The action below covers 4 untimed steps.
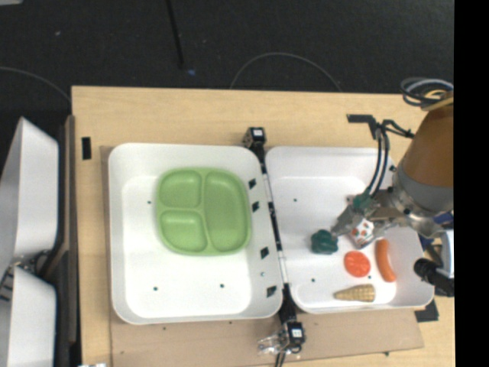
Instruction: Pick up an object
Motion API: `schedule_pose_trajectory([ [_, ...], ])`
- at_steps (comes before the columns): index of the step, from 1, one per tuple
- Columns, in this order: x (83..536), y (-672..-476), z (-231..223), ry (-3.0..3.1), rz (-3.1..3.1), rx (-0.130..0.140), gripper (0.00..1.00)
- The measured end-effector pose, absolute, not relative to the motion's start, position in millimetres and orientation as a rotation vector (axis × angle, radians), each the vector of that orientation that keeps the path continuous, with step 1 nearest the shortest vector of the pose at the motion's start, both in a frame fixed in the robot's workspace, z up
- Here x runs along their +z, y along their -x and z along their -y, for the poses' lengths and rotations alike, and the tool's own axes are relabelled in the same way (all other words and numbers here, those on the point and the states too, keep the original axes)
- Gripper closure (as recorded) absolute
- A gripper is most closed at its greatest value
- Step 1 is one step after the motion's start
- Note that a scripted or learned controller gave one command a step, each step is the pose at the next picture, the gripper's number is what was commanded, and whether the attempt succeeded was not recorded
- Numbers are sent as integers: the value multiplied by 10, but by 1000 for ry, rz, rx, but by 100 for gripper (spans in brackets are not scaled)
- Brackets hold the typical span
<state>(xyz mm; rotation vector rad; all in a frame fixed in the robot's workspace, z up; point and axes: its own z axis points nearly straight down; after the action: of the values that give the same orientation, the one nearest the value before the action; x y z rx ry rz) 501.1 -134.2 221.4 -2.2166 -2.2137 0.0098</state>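
In the right bin (321, 174) lie several small objects: a dark green toy (324, 241), an orange-red round piece (357, 264), an orange sausage shape (385, 260), a tan ice-cream cone (354, 294) and a white die with red dots (362, 232). My gripper (357, 219) hangs low over the bin, just right of the green toy, with its fingers spread around the white die. I see nothing lifted.
The left bin (137, 281) holds a green divided plate (205, 209). A black-clipped divider (269, 228) separates the bins. The arm's orange band (433, 147) and cables (380, 155) stand over the right bin's far right side.
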Motion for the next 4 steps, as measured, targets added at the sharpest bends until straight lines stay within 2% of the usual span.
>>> schedule_pose_trajectory([
  [1, 2271, -5038, 1340, 2220, 2224, -1, 0],
  [3, 1202, -5082, 1375, 2224, 2218, 4, 0],
  [4, 1007, -5088, 1390, 2227, 2220, 1, 0],
])
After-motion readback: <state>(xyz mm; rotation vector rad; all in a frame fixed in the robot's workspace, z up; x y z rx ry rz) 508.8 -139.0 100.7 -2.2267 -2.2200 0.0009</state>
